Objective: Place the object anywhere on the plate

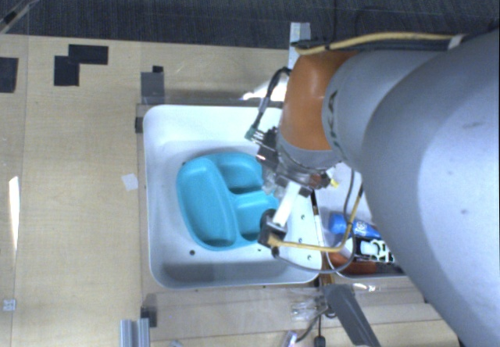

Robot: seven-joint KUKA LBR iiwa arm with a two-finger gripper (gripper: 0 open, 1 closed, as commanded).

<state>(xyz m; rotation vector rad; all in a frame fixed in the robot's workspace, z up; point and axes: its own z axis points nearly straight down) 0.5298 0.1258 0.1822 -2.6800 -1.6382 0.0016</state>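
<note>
Camera view: the blue plate [215, 201] is being overhung by the gripper [275, 180] in the left bin [160, 181].

The plate, divided into compartments, is being borne on the floor of the left bin, toward its right half. The gripper is being held over the plate's right edge and is being masked by the grey arm [414, 150] and its orange band [305, 103], so whether it is parted or closed is not being shown, nor whether anything is being carried. In the right bin [308, 259], three small things are being partly covered by the arm: a blue object [340, 224], a brown object [348, 261] and a black-and-white object [373, 249], lying close together.
</note>
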